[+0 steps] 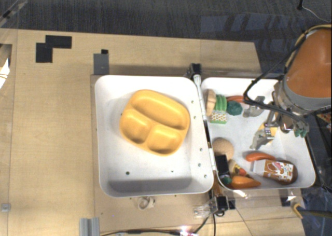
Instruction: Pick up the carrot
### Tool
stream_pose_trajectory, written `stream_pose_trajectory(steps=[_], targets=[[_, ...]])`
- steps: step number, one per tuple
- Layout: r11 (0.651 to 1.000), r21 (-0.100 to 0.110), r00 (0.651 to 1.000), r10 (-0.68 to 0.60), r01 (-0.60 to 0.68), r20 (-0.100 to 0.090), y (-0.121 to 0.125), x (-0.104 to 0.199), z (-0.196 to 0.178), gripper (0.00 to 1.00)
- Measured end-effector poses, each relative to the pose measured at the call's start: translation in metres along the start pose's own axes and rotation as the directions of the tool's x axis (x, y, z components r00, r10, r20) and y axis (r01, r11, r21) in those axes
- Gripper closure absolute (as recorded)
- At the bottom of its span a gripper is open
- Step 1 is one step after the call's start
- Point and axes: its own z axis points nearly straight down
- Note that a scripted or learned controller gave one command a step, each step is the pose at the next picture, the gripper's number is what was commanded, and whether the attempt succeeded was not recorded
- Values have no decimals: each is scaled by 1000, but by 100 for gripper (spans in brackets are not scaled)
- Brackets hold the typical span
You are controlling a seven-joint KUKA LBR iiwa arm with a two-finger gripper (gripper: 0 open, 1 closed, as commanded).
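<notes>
**Carrot sits crowded in the near corner of the right bin**

Nearest the camera, the carrot (244, 181) lies on its side against the front wall of the right bin (310, 163), close to the near-left corner. It looks like a toy vegetable of hard plastic: probably light, stiff and somewhat slick, with a rounded, tapering body. The thick orange middle, pinched across its width, seems the best place to grasp; the narrow tip would likely slip out.

The corner is tight. A dark block (222, 163) stands just beside the carrot's leafy end, and the bin wall runs along its near side, so fingers coming down may strike wall or block. Just to the right lies a brown bottle (275, 171) on its side, and a slim red-orange piece (258, 156), perhaps a chilli, rests just behind the carrot, touching the bottle's neck. Its colour could be mistaken for the target.

Further back sits a tan ball (222, 145), then the gripper (262, 137), hovering over the middle of the bin, apart from the carrot and holding nothing; its fingers appear slightly spread.

At the far end lie a green-and-white toy (220, 109) and a green vegetable (234, 107). The left bin (104, 126) holds a large yellow moulded tray (154, 121), well away from the work.
</notes>
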Motion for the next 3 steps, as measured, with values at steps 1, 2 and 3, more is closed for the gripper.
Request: stream_pose_trajectory(steps=[1,2,3], targets=[[991,1,991,-134,134,0,-67,-32,47,0],[978,-2,978,-210,210,-4,-106,-64,120,0],[959,2,959,-283,283,5,-104,-77,131,0]])
